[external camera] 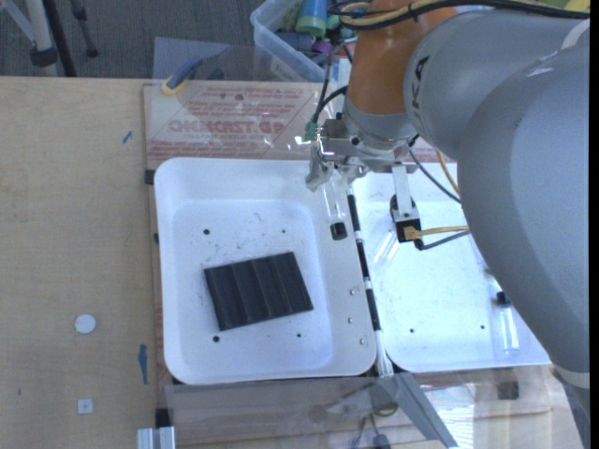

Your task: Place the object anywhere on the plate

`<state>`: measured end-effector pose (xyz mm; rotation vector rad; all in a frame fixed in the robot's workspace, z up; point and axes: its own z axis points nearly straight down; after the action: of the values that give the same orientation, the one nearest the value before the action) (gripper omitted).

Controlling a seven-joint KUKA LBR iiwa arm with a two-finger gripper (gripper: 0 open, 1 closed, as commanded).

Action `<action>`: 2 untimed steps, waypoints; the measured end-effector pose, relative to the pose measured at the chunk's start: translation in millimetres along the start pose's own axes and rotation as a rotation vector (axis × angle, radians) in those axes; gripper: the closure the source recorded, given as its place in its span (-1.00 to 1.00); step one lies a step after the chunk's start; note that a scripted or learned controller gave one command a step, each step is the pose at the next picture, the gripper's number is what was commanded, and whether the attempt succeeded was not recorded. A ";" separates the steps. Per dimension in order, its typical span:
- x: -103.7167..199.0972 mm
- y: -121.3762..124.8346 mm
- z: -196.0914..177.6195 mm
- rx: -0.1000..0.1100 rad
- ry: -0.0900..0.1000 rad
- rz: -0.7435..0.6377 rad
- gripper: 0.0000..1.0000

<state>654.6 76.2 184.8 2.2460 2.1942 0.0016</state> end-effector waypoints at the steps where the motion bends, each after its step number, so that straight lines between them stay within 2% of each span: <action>1: 46.9 10.2 48.3 0.003 0.000 0.097 1.00; 2: 104.4 9.6 -7.9 -0.002 0.001 -0.352 1.00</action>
<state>666.7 180.3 192.7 1.8268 2.5525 0.0038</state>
